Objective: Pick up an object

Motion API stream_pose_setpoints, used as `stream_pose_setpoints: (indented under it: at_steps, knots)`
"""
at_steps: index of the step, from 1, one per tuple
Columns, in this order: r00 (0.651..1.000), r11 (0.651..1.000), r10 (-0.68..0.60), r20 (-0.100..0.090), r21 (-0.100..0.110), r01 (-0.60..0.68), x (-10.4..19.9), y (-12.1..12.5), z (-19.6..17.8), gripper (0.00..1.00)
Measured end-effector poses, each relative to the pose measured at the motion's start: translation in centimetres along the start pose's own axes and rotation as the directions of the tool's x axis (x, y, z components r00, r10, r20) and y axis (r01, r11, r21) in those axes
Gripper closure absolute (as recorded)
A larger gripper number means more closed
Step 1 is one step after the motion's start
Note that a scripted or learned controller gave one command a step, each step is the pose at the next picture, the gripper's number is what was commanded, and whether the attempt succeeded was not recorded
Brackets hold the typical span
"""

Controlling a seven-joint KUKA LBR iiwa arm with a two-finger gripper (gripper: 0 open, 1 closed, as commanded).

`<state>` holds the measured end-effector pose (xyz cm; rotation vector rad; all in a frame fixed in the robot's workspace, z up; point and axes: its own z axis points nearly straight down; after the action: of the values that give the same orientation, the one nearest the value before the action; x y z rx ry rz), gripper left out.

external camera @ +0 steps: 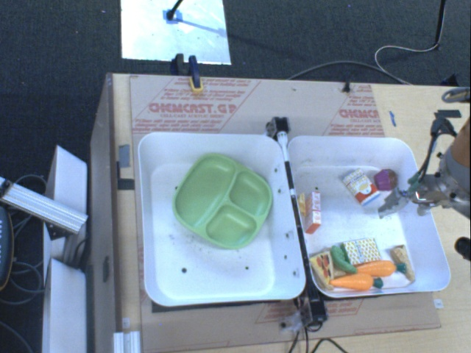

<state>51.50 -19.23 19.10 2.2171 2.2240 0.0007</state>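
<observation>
My gripper (404, 205) hovers over the right side of the right bin (412, 153), open, with nothing between its fingers. Just to its left lie a purple object (385, 179) and a small white and red cup (360, 185). A red and white carton (313, 212) lies near the bin's left wall. At the bin's front sits a small tray (321, 274) of toy food, with an orange carrot (366, 271), a green piece (341, 258) and a checked cracker (362, 250).
The left bin (162, 271) bears a green divided plate (223, 200). A black divider bar (292, 197) runs between the bins. The arm's wrist (456, 179) enters from the right above the bin's edge. Cardboard (243, 105) lies behind both bins.
</observation>
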Motion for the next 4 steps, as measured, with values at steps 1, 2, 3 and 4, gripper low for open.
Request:
stream_pose_setpoints:
  at_steps: [1, 2, 3, 4]
  knots:
    - [1.0, 1.0, 0.002, 0.001, -0.001, -0.002, -1.4, 2.3, 10.7, 0.0]
    - [1.0, 1.0, -0.002, 0.001, -0.004, 0.002, -1.4, 15.2, 9.2, 0.0]
    - [1.0, 1.0, -0.007, 0.003, -0.005, 0.007, -1.4, 15.3, 8.1, 1.0]
    - [1.0, 1.0, -0.003, 0.0, -0.006, 0.003, 6.4, 14.6, -3.9, 1.0]
